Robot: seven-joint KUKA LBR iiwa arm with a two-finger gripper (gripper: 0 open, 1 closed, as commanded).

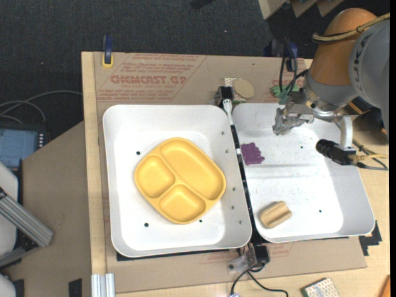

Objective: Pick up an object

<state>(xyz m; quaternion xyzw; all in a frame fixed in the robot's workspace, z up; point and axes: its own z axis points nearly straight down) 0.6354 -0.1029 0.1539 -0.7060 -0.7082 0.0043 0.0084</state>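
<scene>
Gripper [286,124] hovering at twelve o'clock in the right bin [346,209], nothing between its fingers; whether apart or together, cannot tell. Tan block [275,213] lying at six o'clock in that bin, purple piece [252,153] near nine o'clock, yellow tray [179,179] mid left bin [117,166]. Probably the block as easiest pick: likely light and stiff, best pinched across its short sides at the middle; purple piece seemingly soft and flat, tray too broad except by its rim.

Two white bins [117,184] sit on a cardboard-topped bench [154,79].
</scene>
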